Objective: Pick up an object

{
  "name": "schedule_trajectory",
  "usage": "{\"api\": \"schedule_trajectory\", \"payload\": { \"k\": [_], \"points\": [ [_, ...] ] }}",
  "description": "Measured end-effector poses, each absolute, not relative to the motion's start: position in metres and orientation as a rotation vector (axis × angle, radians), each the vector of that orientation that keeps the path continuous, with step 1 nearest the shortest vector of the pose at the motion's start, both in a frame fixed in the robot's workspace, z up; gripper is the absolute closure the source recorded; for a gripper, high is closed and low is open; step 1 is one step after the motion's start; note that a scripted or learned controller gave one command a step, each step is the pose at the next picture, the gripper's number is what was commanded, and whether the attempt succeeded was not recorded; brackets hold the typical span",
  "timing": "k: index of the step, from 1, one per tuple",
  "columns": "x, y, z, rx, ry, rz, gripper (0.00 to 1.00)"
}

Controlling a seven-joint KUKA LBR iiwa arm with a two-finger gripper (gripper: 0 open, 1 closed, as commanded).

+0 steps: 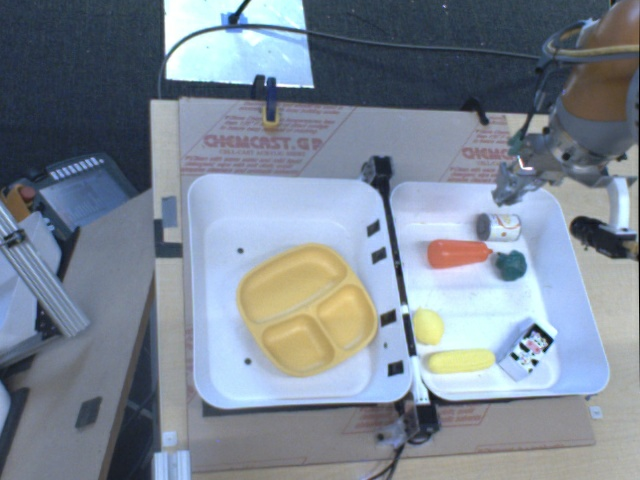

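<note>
Our gripper point(512, 190) hangs just above the small can point(499, 227); we cannot tell its opening. We should descend straight, clearing the carrot point(458, 254) below.

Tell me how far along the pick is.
Done: the gripper is over the right bin's far edge, just above the can. In hand: nothing visible between the fingers. Left: descend, grasp and lift; the can, carrot, lemon and corn all lie in the bin.
</note>
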State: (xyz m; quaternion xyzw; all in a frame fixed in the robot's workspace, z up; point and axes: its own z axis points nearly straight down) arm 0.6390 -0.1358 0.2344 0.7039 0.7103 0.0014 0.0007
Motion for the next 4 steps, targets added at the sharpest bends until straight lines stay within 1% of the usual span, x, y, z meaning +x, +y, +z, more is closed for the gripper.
{"api": "schedule_trajectory", "payload": {
  "k": [1,2,3,4],
  "points": [
    [0.630,-0.085,0.223,2.213,2.233,0.003,1.00],
    [0.626,-0.034,0.214,2.212,2.233,0.003,1.00],
    [0.627,0.020,0.224,2.211,2.233,0.005,1.00],
    [0.612,0.071,0.234,2.211,2.234,0.004,1.00]
  ]
}}
